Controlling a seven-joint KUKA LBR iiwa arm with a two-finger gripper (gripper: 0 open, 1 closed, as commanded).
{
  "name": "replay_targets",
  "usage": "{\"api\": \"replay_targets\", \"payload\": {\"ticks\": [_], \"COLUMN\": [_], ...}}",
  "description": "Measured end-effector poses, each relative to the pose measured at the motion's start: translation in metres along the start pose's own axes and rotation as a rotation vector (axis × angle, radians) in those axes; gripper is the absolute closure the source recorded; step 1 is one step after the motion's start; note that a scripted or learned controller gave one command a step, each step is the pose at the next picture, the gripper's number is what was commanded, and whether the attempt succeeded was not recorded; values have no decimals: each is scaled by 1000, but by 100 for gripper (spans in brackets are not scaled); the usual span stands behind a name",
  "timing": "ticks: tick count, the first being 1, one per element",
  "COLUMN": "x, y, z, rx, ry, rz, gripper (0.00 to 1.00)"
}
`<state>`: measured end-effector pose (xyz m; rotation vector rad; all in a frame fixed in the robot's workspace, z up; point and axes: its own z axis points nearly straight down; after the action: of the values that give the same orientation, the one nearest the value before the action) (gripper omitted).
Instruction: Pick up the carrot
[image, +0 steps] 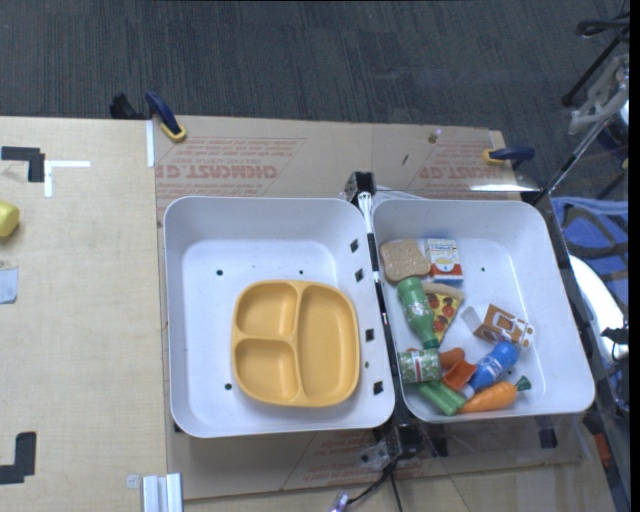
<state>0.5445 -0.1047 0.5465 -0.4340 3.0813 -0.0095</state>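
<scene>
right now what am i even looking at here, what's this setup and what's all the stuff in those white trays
This is a robot workbench, seen from one fixed camera above it, looking down at a slant. Two shallow white bins sit side by side. The left bin holds a yellow divided plate. The right bin holds toy food in a heap: a slice of bread, a green bottle, a pizza slice, a blue bottle and the carrot, lying near the front edge. Nothing is holding the carrot.

Below me the carrot lies at the near edge of the right bin, touching a blue bottle and what may be a green can. The left bin holds a yellow divided plate.
</scene>
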Motion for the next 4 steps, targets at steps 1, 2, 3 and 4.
{"api": "replay_targets", "payload": {"ticks": [1, 2, 3, 4], "x": [-69, -71, -71, -73], "y": [72, 71, 71, 70], "z": [6, -3, -3, -12], "rx": [-4, -2, -2, -2], "ry": [24, 18, 18, 12], "rz": [442, 443, 443, 444], "gripper": [0, 100, 0, 100]}}
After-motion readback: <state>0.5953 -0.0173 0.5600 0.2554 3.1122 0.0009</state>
